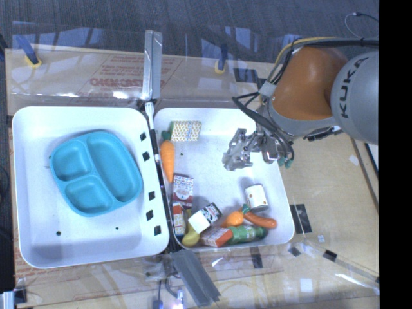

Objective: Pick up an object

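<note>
Objects cluster below the end effector (235, 154), which hovers over bare floor of the right bin (283, 192), its finger state unclear. Best target: the small can (256, 197), just below-right and standing apart from its neighbours; descend centred.

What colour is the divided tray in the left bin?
Light blue. The divided tray shows in the camera view.

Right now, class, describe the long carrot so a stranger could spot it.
Find the right bin. Along its left wall, below the yellow sponge, the carrot lies lengthwise. It is plain orange and tapered, while the cartons below it are printed boxes.
</note>
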Controlling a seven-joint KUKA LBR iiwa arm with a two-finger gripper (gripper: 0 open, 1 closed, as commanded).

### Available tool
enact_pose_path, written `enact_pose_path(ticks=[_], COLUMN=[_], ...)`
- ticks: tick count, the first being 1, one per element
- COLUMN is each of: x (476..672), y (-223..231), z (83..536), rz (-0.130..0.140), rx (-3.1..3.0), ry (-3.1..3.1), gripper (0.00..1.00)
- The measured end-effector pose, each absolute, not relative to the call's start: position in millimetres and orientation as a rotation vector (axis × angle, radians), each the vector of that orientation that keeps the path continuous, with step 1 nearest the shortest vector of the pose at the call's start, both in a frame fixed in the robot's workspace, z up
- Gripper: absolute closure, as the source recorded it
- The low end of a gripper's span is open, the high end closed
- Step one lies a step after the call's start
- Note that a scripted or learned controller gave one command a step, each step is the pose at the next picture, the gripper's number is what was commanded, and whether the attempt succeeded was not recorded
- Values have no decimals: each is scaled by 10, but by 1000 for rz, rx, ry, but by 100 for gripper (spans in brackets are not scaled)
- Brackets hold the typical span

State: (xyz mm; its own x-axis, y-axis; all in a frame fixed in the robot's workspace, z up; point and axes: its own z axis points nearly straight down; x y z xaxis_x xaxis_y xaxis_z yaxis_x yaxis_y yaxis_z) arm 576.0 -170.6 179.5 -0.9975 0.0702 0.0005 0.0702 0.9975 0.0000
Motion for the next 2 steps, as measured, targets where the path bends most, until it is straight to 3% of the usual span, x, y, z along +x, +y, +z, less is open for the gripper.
enact_pose_path(ticks=[1, 2], x=[5670, 4770], y=[-2015, -1838], z=[1862, 1807], rz=[2, -1], rx=[-115, 319], ry=[-3142, -3124], gripper=[100, 100])
